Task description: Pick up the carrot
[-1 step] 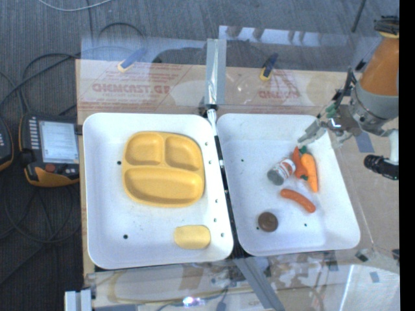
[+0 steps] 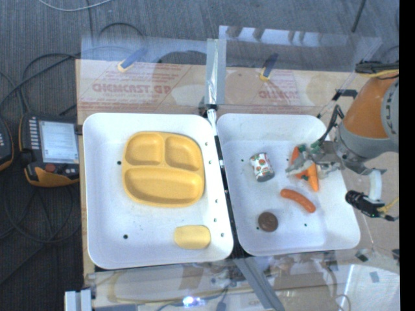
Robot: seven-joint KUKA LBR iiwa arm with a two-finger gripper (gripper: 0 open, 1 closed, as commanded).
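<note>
Carrot (image 2: pixel 314 177) sits in right bin (image 2: pixel 337 235), far-right side just above the sausage (image 2: pixel 298 200), gripper (image 2: pixel 305 165) right at it, can't tell if fingers open/shut or gripping; looks small, light, stiff plastic, prob slippery + tapered, so grab across mid-body.

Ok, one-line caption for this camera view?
Gripper low over the carrot in the right bin, beside a sausage and can.

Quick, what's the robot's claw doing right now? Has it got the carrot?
Gripper: down at the carrot in the right bin; open or closed cannot be told, so no hold can be confirmed.
</note>
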